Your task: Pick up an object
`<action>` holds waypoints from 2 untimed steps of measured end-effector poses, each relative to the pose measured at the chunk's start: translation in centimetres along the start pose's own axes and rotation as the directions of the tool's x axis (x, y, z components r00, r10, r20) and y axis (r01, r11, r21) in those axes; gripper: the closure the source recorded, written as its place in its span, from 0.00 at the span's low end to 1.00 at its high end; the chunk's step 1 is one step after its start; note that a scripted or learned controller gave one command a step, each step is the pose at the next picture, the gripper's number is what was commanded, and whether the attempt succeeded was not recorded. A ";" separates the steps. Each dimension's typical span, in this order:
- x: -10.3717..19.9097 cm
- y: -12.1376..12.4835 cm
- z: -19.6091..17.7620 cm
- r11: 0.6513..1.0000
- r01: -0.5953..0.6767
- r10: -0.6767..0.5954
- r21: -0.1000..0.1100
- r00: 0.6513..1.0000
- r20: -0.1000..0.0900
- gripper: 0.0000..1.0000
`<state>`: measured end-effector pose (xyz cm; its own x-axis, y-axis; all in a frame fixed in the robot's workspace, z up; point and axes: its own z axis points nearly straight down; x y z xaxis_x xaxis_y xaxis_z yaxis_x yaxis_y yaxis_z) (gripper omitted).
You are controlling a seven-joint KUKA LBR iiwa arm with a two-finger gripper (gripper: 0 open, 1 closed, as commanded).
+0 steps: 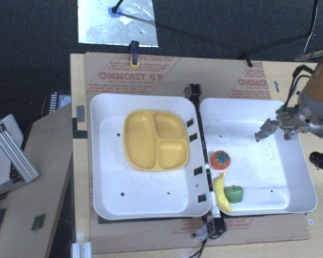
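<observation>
Left bin (105, 160): shallow, white, set on the bench beside its twin; carries a yellow divided plate (155, 140) near its middle
Yellow divided plate: three compartments, one long along the left side, two smaller on the right; lying flat, apart from the bin walls
Right bin (290, 160): shallow, white, touching the left bin along a dark central divider strip (200, 144)
Tomato (220, 159): red-orange, round, green cap on top; resting on the right bin's floor close to the left wall, well apart from the gripper
Banana (222, 193): yellow, curved, lying in the right bin's lower left corner, along the left wall
Green pepper (234, 194): small, green, just beside the banana on its right, seemingly touching it
Gripper (276, 129): above the right bin's upper right part, reaching in from the right, fingers pointed leftward; jaws spread, one finger (264, 131) stretched to the left, the other nearer the wrist; nothing between them
Arm (318, 95): grey with an orange band at the right edge, over the bin's right rim
Bench (167, 71): brown board with red lettering under both bins
Metal sheet (117, 15): shiny, square, on the dark floor beyond the bench, with a small blue piece on it
Yellow clamp (134, 55): at the far edge of the board, above the left bin
</observation>
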<state>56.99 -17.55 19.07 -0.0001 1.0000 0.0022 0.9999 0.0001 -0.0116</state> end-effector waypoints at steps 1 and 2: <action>0.0 0.3 -0.7 1.000 0.003 -0.003 -0.012 1.000 0.003 0.00; 1.0 0.3 4.9 1.000 0.004 -0.004 -0.009 1.000 0.002 0.00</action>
<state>57.24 -16.51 14.17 -0.0042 1.0000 0.0006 1.0000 0.0042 -0.0021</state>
